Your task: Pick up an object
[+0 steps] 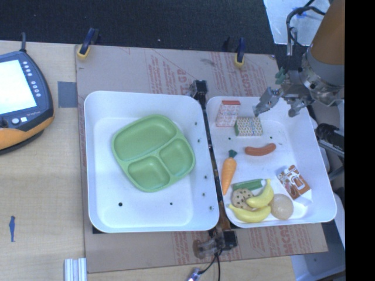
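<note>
Nearest you, along the front edge of the right-hand shallow white bin (319, 157), you have a cluster of toy food: a yellow plastic banana (256, 205) curled around a round brown cookie (239, 198), with a pale beige ball-like piece (282, 206) touching the banana's right end. A thin green bean pod (248, 184) lies just above the cookie. To the right of them sits a small brown-and-white snack packet (293, 181), tilted.

A little farther in, an orange plastic carrot with a green top (228, 172) lies upright along the bin's left wall. Beyond it, near the bin's middle, you see a reddish-brown sausage (259, 150) lying crosswise. Farther still, a small patterned green-and-white pouch (249, 126) rests just beside a pink-and-white carton with a red top (227, 113), at the back left of that bin.

In the left-hand white bin (99, 174), a light green three-compartment plastic plate (153, 152) lies flat, turned at an angle.

At the back right, the two-finger gripper (280, 104) hangs over the far edge of the right bin, its fingers spread well apart with nothing between them. The left fingertip (261, 106) is just above and right of the patterned pouch; you cannot tell whether it touches.
</note>
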Tool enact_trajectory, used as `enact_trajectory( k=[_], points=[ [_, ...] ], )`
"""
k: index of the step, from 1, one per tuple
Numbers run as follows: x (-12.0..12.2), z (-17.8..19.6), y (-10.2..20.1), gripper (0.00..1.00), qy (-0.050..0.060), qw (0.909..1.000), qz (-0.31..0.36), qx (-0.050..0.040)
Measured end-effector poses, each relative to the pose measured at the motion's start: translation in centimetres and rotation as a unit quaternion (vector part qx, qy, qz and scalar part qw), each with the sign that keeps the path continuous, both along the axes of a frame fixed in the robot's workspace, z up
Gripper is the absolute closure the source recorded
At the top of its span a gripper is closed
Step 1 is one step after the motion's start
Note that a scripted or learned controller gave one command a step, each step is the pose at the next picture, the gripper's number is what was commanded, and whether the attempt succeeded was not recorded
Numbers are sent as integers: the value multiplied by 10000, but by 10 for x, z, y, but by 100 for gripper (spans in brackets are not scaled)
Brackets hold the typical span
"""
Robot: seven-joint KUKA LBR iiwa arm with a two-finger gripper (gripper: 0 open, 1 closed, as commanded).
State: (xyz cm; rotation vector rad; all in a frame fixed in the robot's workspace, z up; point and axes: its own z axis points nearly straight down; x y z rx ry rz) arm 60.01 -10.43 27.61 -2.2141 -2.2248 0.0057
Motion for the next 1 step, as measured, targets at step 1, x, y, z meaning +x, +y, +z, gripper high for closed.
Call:
enact_trajectory(
  k=[1],
  points=[
    [10, -102, -24, 0, 9, 10000, 0, -7]
  ],
)
